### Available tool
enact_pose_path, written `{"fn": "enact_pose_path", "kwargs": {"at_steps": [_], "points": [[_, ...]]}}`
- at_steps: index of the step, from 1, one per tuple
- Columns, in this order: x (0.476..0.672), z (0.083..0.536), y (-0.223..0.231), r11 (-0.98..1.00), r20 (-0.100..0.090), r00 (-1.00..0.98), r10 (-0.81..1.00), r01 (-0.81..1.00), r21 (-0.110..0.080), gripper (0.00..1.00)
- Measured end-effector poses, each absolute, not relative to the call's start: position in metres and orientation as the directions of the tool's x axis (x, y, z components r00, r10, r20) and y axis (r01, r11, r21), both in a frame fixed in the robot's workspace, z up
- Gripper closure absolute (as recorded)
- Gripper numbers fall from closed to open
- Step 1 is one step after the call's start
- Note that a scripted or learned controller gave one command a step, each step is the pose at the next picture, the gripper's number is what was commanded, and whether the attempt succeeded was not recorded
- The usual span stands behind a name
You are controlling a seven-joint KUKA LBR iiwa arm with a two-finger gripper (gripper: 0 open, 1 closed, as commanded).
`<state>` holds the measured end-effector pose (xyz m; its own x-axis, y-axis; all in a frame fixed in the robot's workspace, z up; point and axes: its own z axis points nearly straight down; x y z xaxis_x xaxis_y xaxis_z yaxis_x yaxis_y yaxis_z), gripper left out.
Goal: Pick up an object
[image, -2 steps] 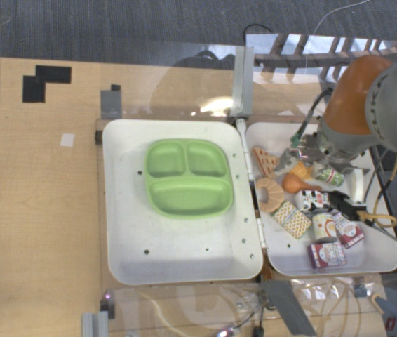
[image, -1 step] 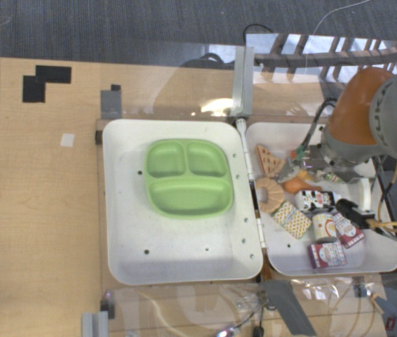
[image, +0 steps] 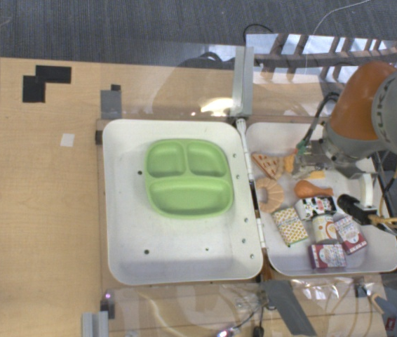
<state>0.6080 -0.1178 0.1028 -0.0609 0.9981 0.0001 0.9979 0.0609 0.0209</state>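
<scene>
Nearest in the right white bin [image: 388, 258] lie a dark red printed carton [image: 327, 255], a small red-and-white packet [image: 350, 234] and a checked yellow pouch [image: 290, 225]. Just beyond sit a black-and-white carton [image: 315, 206], an orange toy drumstick [image: 311, 188] and a toy pizza slice [image: 268, 165]. The left white bin [image: 125, 258] bears a green divided plastic tray [image: 188, 177]. Farther right, the gripper [image: 309, 157] hangs over the bin's far part; I cannot tell its opening. This looks like the approach step: next it must settle on one item and descend squarely.
</scene>
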Motion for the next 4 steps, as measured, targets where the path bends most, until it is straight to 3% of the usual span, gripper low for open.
{"fn": "enact_pose_path", "kwargs": {"at_steps": [1, 2, 3, 4], "points": [[0.667, 0.188, -0.079, 0.142, -0.001, -0.142, 0.990, 0.990, 0.009, 1.00], [0.667, 0.187, -0.079, 0.143, -0.001, -0.143, 0.990, 0.990, 0.007, 0.00], [0.658, 0.105, -0.117, 0.199, -0.008, -0.199, 0.980, 0.980, 0.023, 0.00], [0.620, 0.102, -0.093, 0.059, -0.011, -0.059, 0.998, 0.997, 0.040, 0.00]]}}
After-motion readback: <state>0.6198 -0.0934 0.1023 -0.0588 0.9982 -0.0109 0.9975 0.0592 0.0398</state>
